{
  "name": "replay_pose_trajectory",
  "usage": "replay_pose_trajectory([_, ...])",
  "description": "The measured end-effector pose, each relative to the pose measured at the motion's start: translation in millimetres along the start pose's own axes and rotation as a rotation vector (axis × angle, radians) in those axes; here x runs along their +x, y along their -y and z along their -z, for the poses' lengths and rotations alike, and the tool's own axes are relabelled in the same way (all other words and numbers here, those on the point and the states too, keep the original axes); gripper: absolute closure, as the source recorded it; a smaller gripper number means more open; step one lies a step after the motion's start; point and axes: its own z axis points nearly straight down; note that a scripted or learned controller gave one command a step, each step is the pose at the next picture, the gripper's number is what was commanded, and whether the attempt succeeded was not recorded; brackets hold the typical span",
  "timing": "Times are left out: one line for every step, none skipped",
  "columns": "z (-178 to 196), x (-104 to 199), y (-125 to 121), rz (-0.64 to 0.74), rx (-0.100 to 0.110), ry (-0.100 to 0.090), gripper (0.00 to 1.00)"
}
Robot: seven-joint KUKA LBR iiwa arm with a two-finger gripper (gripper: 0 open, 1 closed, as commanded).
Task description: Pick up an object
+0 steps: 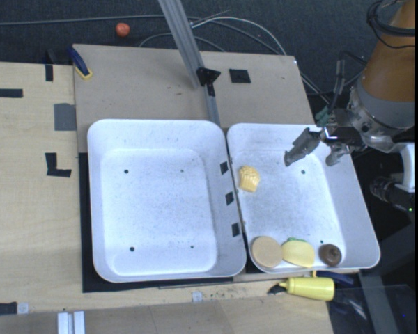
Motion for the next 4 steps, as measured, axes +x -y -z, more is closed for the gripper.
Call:
replay_pose_trajectory([42.3, 46.0, -16.8, 0.001, 0.001, -0.001, 0.0])
replay_pose_trajectory([117.7, 45.8, -52.4, -0.002, -0.001, 0.0, 0.0])
replay_pose_trajectory([125.5, 45.9, -52.1, -0.002, 0.004, 0.001, 1.0])
replay_pose_trajectory([192.6, 1.3, -1.5, -0.007, -0.003, 0.0, 1.0])
